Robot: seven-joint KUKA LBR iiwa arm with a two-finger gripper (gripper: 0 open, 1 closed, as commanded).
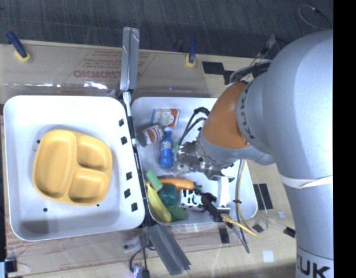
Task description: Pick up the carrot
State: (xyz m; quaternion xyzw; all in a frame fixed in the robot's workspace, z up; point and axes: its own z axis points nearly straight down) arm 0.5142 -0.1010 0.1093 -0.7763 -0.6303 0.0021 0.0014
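Camera view: slim orange carrot [176, 183] lies flat; cannot tell the jaws' state.

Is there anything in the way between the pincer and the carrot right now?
Nothing visible. The pincer hangs right above the carrot in the right bin; the banana and blue bottle sit beside it.

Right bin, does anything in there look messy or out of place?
Nothing looks spilled or broken. The right bin is simply crowded: the carrot lies jumbled against a banana and green items, while a blue bottle and a can lie on their sides.
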